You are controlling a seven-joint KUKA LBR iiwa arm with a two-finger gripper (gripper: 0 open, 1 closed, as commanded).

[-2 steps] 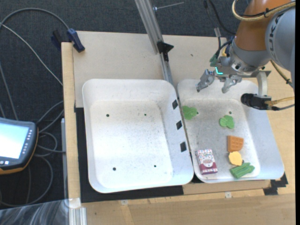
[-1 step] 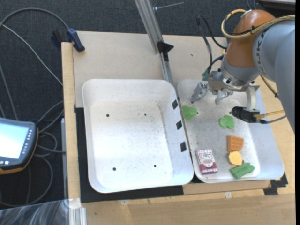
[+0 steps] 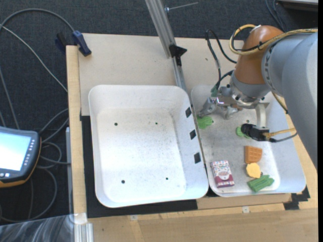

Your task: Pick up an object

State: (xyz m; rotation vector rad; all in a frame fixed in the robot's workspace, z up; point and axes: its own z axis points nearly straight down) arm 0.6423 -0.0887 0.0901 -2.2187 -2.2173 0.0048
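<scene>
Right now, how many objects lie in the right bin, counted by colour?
Green: 3, near the end effector, by the arm, at the front
Orange: 1
Yellow: 1
Red and white box: 1
Total: 6

light: even, bright overhead | shadows: soft, faint | focus: slightly soft | glare: none
</scene>
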